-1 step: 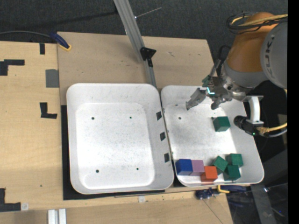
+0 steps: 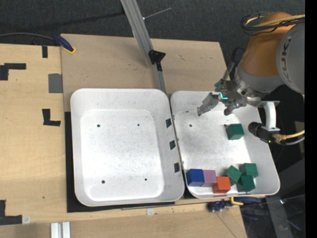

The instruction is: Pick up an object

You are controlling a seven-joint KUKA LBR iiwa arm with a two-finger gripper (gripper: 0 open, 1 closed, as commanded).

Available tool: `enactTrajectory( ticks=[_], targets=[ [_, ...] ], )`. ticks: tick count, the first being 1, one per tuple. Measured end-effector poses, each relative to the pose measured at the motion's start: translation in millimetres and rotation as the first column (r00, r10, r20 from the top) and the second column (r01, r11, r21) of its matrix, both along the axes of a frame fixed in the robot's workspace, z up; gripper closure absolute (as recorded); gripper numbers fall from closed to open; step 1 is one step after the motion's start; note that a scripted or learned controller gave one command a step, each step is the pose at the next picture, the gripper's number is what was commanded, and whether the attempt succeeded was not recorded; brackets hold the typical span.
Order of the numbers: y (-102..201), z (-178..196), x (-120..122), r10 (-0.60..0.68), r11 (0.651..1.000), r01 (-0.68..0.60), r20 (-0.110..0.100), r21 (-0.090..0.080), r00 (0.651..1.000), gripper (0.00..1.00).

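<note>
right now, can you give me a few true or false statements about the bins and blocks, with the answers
1. All the blocks lie in the right bin. True.
2. A lone green block sits apart from the cluster at the bin's near edge. True.
3. The fingers are shut on the orange block. False: they are spread open above the bin floor, holding nothing.
4. The blue block lies in the left bin. False: it is in the right bin, beside the purple block.
</note>
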State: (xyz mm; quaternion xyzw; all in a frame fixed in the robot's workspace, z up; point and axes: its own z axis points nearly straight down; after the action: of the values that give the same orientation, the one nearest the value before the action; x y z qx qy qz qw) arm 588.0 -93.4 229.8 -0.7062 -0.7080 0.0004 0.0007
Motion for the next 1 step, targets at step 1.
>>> enactTrajectory(
  ticks=[1],
  targets=[
    [-1.3, -45.0, -5.9, -0.002, 1.000, 0.002, -0.004, -0.001, 1.000, 0.00]
  ],
)
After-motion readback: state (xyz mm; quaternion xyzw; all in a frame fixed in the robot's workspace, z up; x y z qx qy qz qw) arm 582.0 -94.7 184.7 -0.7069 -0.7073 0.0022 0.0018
